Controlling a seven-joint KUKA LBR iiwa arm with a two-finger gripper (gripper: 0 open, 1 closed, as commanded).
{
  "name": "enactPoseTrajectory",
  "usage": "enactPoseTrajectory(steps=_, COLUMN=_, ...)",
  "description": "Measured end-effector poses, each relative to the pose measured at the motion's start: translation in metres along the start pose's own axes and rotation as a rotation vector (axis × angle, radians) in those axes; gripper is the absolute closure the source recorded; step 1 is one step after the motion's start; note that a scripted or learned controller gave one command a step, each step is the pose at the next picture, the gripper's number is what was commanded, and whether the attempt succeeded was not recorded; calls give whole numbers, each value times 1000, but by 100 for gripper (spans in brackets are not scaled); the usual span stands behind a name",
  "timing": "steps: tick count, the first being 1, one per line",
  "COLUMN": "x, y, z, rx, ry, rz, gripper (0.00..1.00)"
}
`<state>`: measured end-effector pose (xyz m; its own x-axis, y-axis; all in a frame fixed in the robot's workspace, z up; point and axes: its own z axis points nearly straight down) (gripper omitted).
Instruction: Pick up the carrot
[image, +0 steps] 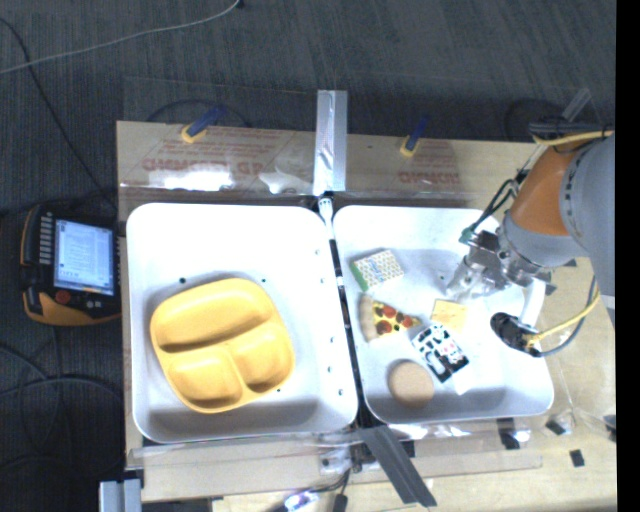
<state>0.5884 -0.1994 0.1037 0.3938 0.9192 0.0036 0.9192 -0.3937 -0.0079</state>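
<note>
Camera view looks down on the bench (240, 150), where two white bins sit side by side, their inner walls touching along the middle. The left bin (140, 300) holds a yellow plate (222, 342) that takes up its centre and lower half, leaving bare floor along the top and the left wall. The right bin (500, 390) is more crowded. A green block (378, 268) lies near its upper left, and a pizza slice (388, 319) sits just below it, close to the inner wall. A yellow square (449, 312) lies mid-bin, a black-and-white card (440, 350) just beneath it, and a tan disc (410, 382) near the lower edge. Open floor remains along the top wall and in the lower right corner.

The arm (560, 210) reaches in over the right wall, and the pincer (474, 278) hangs low over the right bin's upper right part, just above and to the right of the yellow square. Whether the pincer is apart or together cannot be told from this angle. Nothing visible here reads clearly as the carrot, so its place relative to the pincer cannot be told.
</note>
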Motion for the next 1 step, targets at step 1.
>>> enactPoseTrajectory(steps=1, x=31, y=57, z=-130, rx=-6, ry=-9, rz=77, gripper=100)
